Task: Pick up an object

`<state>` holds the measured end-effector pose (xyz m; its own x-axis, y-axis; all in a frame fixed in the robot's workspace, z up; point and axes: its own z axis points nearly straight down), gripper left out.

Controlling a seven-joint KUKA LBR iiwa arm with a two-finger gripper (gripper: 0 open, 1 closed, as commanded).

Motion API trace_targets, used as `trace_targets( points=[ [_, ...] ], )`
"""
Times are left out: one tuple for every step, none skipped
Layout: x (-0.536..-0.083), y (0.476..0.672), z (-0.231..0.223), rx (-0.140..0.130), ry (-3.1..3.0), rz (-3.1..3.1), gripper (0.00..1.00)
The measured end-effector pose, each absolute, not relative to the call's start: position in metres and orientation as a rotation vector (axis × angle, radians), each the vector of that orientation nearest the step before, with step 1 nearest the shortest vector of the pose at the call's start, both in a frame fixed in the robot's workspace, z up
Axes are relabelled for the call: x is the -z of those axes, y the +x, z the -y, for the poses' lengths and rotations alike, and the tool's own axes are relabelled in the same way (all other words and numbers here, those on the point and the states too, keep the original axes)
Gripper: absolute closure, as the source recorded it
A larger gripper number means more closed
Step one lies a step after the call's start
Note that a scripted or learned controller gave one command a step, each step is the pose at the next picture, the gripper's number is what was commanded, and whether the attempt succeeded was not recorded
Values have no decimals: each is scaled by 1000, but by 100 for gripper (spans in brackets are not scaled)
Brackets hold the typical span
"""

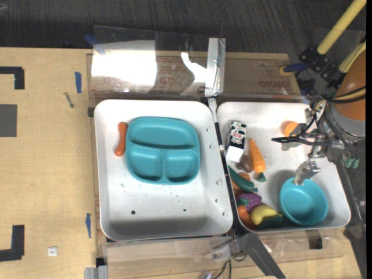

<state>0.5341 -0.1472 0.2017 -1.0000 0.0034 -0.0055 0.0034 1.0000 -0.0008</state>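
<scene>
Pale wooden bench boards point(40, 173) carry two shallow white bins side by side under dark carpet at the top of the view. Nothing marks out one object as the target; in the right white plastic bin point(340, 182) a round teal plastic bowl point(302, 201) sits near the front edge, and the arm's two-finger gripper point(303, 173) hangs just above the bowl's rear rim with nothing visible in its grasp; whether it is spread or closed cannot be told. An orange toy piece point(290, 127) lies towards the bin's back edge. Along the left edge of that bin lie a black-and-white printed carton point(236, 138), an orange plastic carrot point(257, 157), a green toy vegetable point(242, 182), a purple toy grape bunch point(250, 199) and a yellow toy banana point(264, 214) at the front left corner. The left white plastic bin point(160, 208) holds a teal three-compartment tray point(163, 150) in its rear half, with an orange-red toy sausage point(121, 139) just beside the tray's left side.
</scene>
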Motion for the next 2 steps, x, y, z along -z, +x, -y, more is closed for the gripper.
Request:
trace_targets(
  points=[
    [-91,567,118,3,-1,-3130,0],
    [-90,554,99,4,255,-3118,0]
  ],
)
